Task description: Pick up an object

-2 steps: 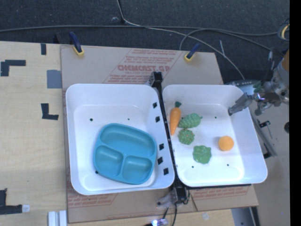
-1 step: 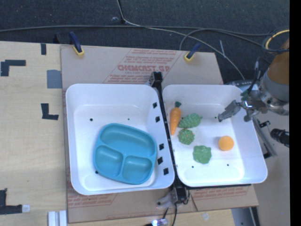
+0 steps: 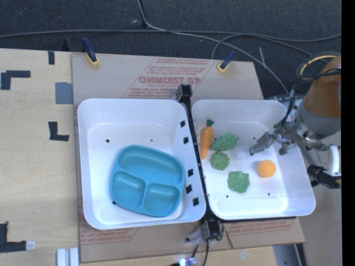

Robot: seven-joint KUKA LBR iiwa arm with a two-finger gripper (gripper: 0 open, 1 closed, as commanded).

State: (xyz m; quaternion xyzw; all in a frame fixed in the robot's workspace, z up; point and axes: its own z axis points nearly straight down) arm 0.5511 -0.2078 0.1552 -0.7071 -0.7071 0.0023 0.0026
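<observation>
The grey arm reaches in from the right, its orange band above the wrist, bending down over the right bin (image 3: 277, 111). The gripper (image 3: 265, 144) hangs just inside that bin's right wall, its dark fingers splayed apart with nothing between them. Below the gripper, near it but apart, lies an orange ball (image 3: 266, 169). Further left in the bin sit three green broccoli pieces (image 3: 224, 142) and a toy carrot (image 3: 206, 140) against the left wall. The left bin (image 3: 89, 121) holds a blue divided tray (image 3: 147, 180). Red print on the cardboard sheet (image 3: 161, 76) behind the right bin is too blurred to read
</observation>
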